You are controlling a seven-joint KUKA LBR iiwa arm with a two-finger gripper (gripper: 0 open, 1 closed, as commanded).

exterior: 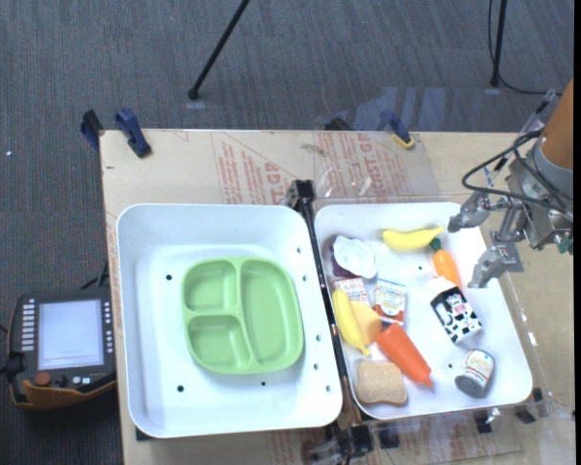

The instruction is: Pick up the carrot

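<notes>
My gripper (pixel 481 242) above the right bin (pixel 516 329), fingers spread wide with nothing between them.

The carrot (pixel 404 353) lies low in the right bin, slanting between the bread slice (pixel 381 383) and the yogurt cup (pixel 390 300), well apart from my fingers. A small orange piece (pixel 446 265) sits nearer me, beside the banana (pixel 412 238). The left bin (pixel 145 260) bears a green divided plate (pixel 242 315).
</notes>
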